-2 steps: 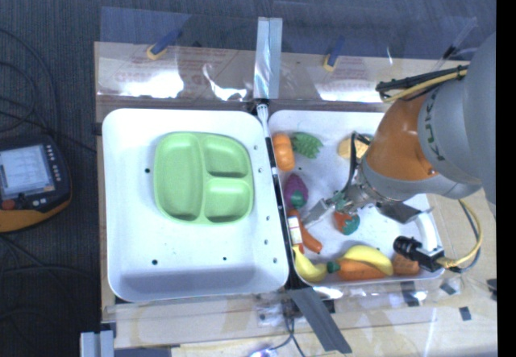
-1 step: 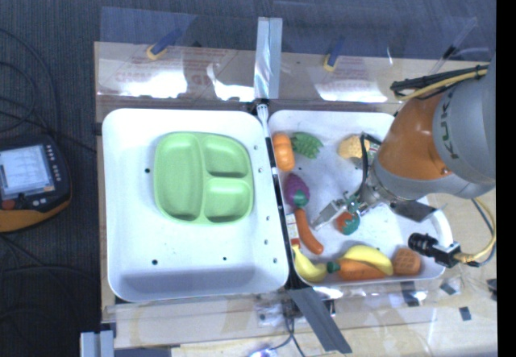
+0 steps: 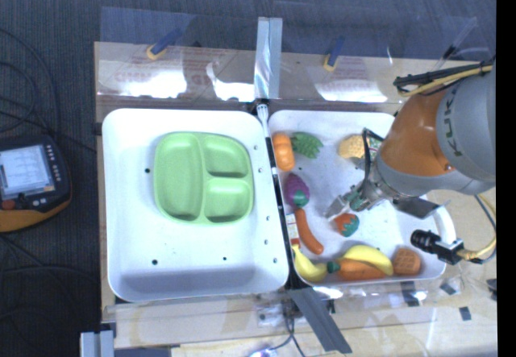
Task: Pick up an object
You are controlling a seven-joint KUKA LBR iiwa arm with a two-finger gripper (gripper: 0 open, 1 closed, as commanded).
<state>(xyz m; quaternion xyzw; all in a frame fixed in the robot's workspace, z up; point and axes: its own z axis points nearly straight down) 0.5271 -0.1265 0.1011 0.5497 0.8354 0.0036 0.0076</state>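
The right bin (image 3: 379,118) holds several toy foods. My gripper (image 3: 347,205) hangs low over its middle, open, with nothing between its fingers. Just below the fingertips lies a small red fruit with a green top (image 3: 347,225), apart from them. To the left are a purple eggplant (image 3: 295,186) and a red sausage (image 3: 308,233). An orange carrot (image 3: 282,151) with a green leaf (image 3: 307,144) lies at the back left. A yellow banana (image 3: 368,255) sits along the front wall.
A green divided plate (image 3: 203,176) lies in the left bin (image 3: 129,267). More toys line the right bin's front: a yellow piece (image 3: 309,267), an orange carrot (image 3: 359,271), a brown bun (image 3: 407,261). A yellow item (image 3: 351,147) sits behind the wrist.
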